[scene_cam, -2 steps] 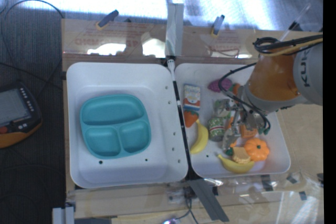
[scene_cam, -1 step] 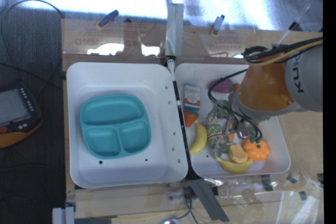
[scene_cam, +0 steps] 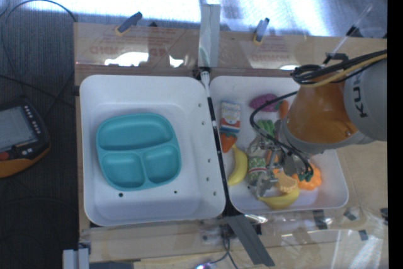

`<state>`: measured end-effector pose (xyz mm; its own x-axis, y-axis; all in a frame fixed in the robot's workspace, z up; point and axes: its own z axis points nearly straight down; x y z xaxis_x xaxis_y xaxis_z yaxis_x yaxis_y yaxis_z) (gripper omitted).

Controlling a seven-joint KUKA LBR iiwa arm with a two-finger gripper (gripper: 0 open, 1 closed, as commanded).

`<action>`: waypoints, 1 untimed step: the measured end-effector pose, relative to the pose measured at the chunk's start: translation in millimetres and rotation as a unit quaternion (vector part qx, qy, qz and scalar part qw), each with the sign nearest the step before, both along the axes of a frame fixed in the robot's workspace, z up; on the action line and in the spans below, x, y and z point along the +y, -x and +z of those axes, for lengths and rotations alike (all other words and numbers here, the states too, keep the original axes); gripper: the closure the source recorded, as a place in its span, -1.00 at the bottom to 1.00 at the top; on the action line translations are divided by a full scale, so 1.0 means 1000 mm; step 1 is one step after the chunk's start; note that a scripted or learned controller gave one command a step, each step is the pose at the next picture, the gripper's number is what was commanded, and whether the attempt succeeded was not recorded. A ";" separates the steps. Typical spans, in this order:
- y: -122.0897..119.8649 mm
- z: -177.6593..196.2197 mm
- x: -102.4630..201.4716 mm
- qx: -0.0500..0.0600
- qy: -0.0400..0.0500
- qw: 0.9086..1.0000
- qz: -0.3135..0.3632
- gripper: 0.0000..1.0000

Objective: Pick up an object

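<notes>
The grey arm with its orange band [scene_cam: 321, 113] reached in over the right-hand shallow white plastic bin [scene_cam: 334, 198], and its two-finger gripper [scene_cam: 272, 168] hung low among a crowded heap of toy food near that bin's front edge. Whether the gripper was released, clenched or grasping anything could not be told: wires and clutter hid its tip.

The chief risk, as I judged it, was the crowding. A curved yellow plastic banana [scene_cam: 238, 167] lay just left of the gripper, close to the bin's left wall; a second yellow piece [scene_cam: 280, 198] lay just in front of it, near the front edge; an orange toy [scene_cam: 310, 178] sat beside it on the right. With pieces touching or overlapping, a closing grasp might pinch two at once, catch only an edge and let it slip, or push the pile aside and come up with nothing. The loose black cables [scene_cam: 315, 72] looping off the wrist might also snag.

A small white carton with a red and blue label [scene_cam: 230, 118] lay farther back along the left wall, apart from the gripper, and a purple rounded toy [scene_cam: 264, 101] lay near the back edge. The left-hand white bin [scene_cam: 94, 198] held a teal three-compartment plastic tray [scene_cam: 137, 149], well away from the gripper.
</notes>
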<state>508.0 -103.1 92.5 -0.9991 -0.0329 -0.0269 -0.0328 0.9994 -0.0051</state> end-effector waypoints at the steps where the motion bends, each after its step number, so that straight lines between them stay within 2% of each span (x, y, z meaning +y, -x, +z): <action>1: -0.057 -0.001 0.008 0.007 0.000 1.000 0.008 -1.00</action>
<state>565.1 -95.6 91.1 -0.9987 -0.0498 -0.0133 -0.0497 0.9988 -0.0042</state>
